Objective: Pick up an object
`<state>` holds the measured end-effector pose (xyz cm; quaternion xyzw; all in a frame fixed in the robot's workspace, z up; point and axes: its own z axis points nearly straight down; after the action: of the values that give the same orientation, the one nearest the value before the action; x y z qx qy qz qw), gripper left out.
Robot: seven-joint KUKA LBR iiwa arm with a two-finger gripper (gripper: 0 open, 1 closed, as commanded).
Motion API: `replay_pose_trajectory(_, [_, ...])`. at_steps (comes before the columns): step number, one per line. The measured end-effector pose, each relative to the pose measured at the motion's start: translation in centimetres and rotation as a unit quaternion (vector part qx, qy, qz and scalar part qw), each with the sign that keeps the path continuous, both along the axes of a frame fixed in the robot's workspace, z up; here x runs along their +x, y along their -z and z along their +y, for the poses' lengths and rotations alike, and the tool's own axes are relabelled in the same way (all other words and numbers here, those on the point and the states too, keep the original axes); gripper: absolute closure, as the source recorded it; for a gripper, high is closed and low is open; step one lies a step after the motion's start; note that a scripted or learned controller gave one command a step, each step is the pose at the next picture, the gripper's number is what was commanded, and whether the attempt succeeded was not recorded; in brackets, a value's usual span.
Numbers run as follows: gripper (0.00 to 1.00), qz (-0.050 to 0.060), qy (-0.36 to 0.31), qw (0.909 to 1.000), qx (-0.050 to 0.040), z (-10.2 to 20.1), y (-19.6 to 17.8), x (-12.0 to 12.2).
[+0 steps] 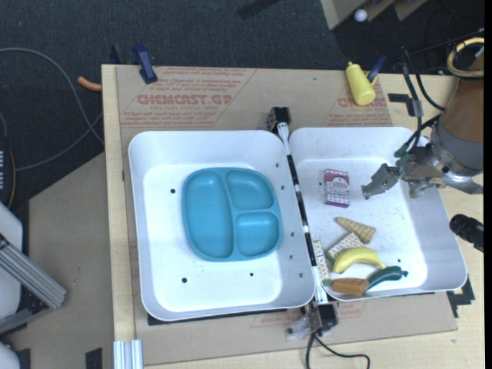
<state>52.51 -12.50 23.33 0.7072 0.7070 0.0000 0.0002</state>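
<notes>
In the right bin point(430, 244) lie a small maroon-and-white packet point(335, 187), a tan cone point(355, 227), a yellow banana point(357, 259), a brown piece point(350, 287) and a green strip point(384, 277). My gripper point(383, 180) hangs over the upper right of this bin, to the right of the packet and apart from it. Nothing shows between its fingers.
The left bin point(154, 206) holds a blue divided plate point(231, 212). A yellow bottle point(360, 83) lies on the board behind the right bin, and a blue clamp point(143, 62) sits at the board's back left. Cables run at the right.
</notes>
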Motion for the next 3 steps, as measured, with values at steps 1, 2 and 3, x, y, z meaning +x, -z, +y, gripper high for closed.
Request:
replay_pose_trajectory(1, [0.00, 0.001, 0.000, 1.0000, 0.0006, -0.5, 11.4, 3.1])
replay_pose_trajectory(2, [0.00, 0.001, 0.000, 1.0000, 0.0007, -1.4, 14.9, 0.3])
replay_pose_trajectory(3, [1.00, 0.000, 0.001, 1.0000, 0.0004, -1.4, 13.9, 0.4])
